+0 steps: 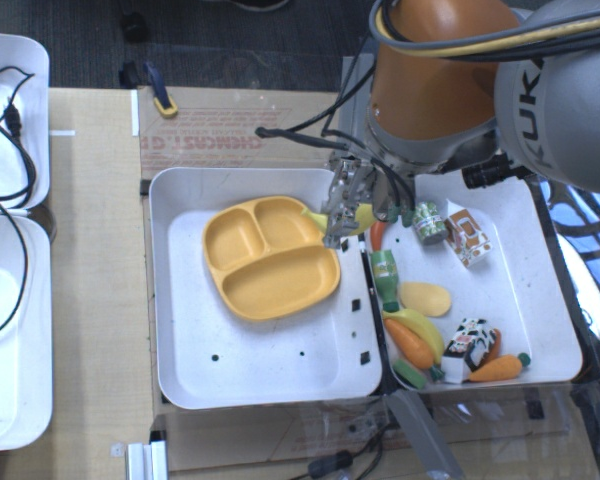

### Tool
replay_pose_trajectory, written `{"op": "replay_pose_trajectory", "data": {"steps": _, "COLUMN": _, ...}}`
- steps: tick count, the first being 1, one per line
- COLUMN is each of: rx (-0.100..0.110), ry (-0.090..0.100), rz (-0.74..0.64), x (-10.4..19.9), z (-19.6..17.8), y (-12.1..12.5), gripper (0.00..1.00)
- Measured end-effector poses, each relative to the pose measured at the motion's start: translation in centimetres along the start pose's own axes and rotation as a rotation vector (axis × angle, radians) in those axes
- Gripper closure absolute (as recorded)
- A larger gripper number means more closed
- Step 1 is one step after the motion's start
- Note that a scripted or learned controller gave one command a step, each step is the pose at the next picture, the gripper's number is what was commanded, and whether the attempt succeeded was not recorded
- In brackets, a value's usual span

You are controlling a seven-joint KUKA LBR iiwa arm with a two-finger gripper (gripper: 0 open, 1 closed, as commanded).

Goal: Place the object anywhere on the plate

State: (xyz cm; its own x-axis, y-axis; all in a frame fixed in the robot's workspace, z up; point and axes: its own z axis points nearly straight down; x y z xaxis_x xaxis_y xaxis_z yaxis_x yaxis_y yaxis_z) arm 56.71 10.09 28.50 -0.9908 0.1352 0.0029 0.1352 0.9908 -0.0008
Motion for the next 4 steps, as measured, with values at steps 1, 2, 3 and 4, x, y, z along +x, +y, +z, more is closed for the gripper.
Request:
{"op": "replay_pose_trajectory", "data": {"steps": 1, "rx": 0.0, "ry": 0.002, "rz": -0.018, "x": -0.5, "z": 5.9, "y": -7.8, "gripper": 1.0}}
{"op": "replay_pose_trajectory", "data": {"steps": 2, "rx": 0.0, "ry": 0.001, "rz": -0.067, "x": -0.5, "z": 6.8, "y": -2.9, "gripper": 1.0}}
{"op": "replay_pose_trajectory", "data": {"steps": 3, "rx": 0.0, "ry": -0.001, "rz": -0.123, "x": -2.8, "z": 6.5, "y": -6.3, "gripper": 1.0}}
{"op": "replay_pose_trajectory", "data": {"steps": 4, "rx": -0.001, "ry": -0.001, "rz": -0.123, "x": -2.8, "z": 6.5, "y": -6.2, "gripper": 0.0}}
